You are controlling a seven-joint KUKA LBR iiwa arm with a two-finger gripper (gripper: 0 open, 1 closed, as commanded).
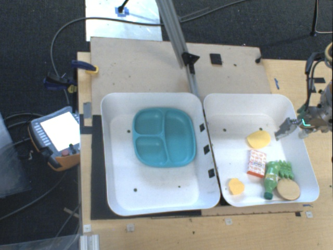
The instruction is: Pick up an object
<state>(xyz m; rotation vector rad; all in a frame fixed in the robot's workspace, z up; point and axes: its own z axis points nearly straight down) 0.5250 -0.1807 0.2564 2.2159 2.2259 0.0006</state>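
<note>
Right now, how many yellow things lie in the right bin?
2. One yellow piece lies near the middle of the right bin, above the small red-and-white box. A smaller yellow piece lies near the front left corner.

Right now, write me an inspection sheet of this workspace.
Surface: bench bearing left bin and right bin.
Job's things: right bin holds yellow piece, small red-and-white box, green bottle, tan disc, small yellow piece.
Clutter: teal divided plate in left bin.
Grippers: gripper over right bin's right rim, holding nothing.
Cables: several on the dark floor.
Surroundings: handheld pendant left of bench.
</note>
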